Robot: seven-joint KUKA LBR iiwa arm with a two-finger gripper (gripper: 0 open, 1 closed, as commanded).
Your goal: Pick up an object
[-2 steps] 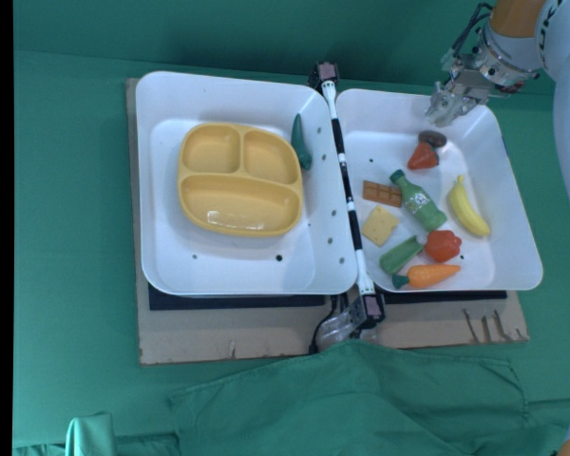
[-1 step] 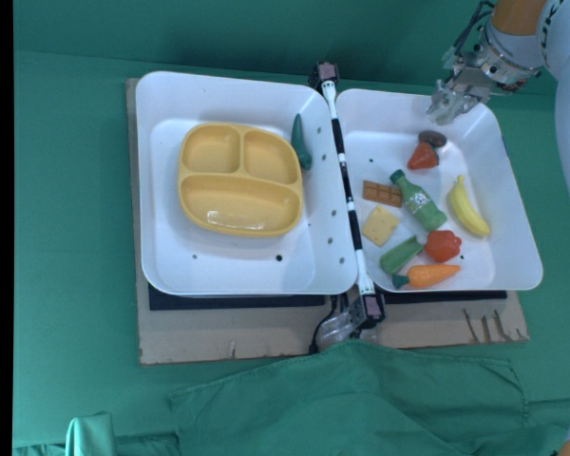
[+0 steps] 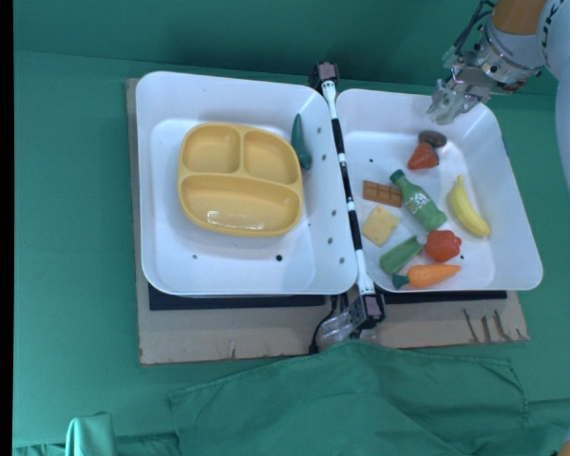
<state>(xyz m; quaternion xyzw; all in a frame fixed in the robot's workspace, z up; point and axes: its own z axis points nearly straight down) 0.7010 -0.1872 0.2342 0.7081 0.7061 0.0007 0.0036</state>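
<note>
The gripper [image 3: 448,105] hung above the far corner of the right bin [image 3: 513,255], its fingers spread and pinching nothing; so, as I judged, nothing was picked yet; the toys lay in that bin, the strawberry [image 3: 423,156] nearest, the banana [image 3: 469,208] and bottle [image 3: 418,200] beyond; descent and grasp remained.

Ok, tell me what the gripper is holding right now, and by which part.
Nothing is held. The gripper hangs above the far edge of the right bin, with no object between its fingers; the strawberry lies in the bin just below it.
</note>
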